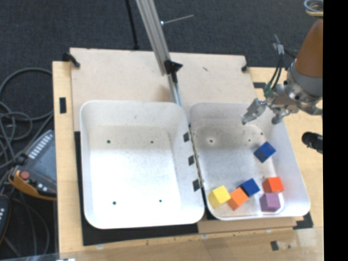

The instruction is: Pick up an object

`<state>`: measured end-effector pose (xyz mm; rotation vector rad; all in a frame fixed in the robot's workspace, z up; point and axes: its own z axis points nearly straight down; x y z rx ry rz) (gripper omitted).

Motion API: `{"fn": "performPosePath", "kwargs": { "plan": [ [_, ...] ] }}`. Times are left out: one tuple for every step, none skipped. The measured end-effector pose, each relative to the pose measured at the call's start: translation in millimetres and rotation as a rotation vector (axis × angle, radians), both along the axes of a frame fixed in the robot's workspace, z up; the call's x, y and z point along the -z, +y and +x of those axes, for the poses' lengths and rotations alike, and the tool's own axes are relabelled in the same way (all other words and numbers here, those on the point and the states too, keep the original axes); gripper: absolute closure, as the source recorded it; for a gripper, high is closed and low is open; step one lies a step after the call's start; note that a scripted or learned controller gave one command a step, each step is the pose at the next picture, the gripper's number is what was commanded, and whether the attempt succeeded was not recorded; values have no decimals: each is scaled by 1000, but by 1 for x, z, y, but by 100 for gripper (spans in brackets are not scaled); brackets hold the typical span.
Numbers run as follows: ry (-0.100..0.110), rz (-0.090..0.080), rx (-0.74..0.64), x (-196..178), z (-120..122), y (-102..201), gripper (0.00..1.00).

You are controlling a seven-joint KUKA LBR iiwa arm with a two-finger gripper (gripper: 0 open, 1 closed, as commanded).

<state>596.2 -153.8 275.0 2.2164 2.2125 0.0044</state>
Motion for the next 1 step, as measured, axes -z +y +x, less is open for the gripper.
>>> {"fn": "performPosePath", "kwargs": {
  "plan": [
    [5, 1, 2, -23, -25, -48, 0]
  ]
}}
